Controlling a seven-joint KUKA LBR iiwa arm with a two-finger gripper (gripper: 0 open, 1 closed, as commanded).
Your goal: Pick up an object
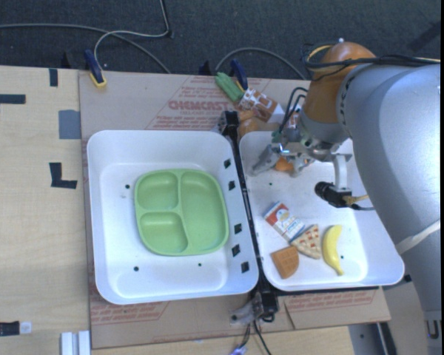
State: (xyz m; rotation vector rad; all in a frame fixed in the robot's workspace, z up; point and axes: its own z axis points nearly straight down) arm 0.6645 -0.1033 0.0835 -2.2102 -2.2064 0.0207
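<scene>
Contents, as seen from above.

1. Left bin (pixel 103 198): one green plate (pixel 181 211) with three compartments, lying flat in the middle.
2. Right bin (pixel 377 261), near half: a small red, white and blue carton (pixel 284 221); just near-right of it, touching, a pizza slice (pixel 308 242); right of that a banana (pixel 332 249), lying near-to-far; left of the slice, towards the near wall, a brown piece of toast (pixel 285 262).
3. Right bin, far-left corner: my claw (pixel 278 158), low over the bin floor. A small orange thing (pixel 284 166) sits right at its tip. I cannot tell whether the claw is spread, pressed together, or pinching it.
4. Beyond the far edge of the bins, on the printed cardboard (pixel 170 106): a green thing (pixel 229 87) and a brown packet (pixel 257 106), close together.
5. Blue clamp (pixel 96 70) at the cardboard's far-left corner.
</scene>
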